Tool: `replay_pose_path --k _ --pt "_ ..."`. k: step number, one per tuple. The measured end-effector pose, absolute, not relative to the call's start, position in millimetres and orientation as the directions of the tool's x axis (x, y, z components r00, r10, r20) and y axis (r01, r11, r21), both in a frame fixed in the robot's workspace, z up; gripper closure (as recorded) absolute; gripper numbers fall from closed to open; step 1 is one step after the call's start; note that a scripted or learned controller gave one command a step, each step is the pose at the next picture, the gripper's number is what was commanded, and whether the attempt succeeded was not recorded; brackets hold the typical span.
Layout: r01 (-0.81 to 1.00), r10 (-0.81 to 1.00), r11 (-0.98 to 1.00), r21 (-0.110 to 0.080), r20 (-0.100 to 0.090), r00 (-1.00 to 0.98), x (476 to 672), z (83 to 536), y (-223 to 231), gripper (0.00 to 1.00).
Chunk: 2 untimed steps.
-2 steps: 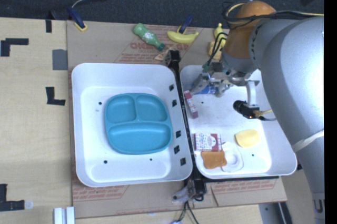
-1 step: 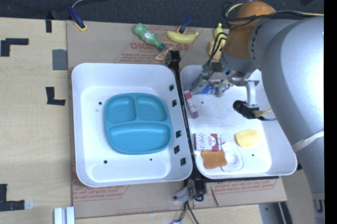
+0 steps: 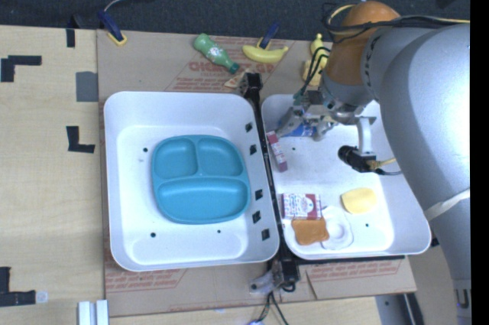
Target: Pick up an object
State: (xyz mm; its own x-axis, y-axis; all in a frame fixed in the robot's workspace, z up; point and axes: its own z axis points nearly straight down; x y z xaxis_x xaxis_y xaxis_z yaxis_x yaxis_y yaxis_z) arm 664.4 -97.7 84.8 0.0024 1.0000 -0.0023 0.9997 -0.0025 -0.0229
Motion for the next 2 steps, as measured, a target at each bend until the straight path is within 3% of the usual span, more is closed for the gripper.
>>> replay_pose_path --k 2 --pt "1.000 1.000 0.001 -0.024 0.005 0.000 664.7 84.5 -100.6 0.00"
